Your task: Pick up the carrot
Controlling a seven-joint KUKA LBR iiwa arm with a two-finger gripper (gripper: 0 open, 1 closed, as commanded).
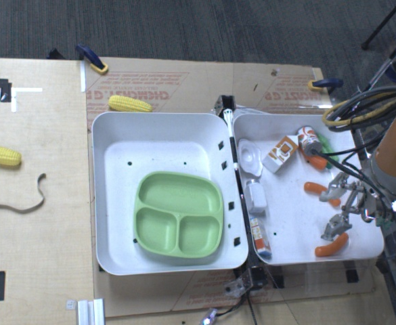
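Three orange carrot-like pieces lie in the right bin (286,242). One (313,188) is at mid-right, just left of the upper finger. Another (332,248) rests near the front wall, just below the lower finger. The third (317,160), with green beside it, lies next to a red and white can (308,137). My gripper (333,213) hangs low over the bin's right side, between the first two pieces. It is open, and I see only white bin floor between its fingers.
The left bin (110,202) holds a green divided plate (179,214). The right bin also has a small orange and white carton (280,154), a white cup (248,158) and packets along its left wall. Two corn cobs (128,103) (0,156) lie outside.
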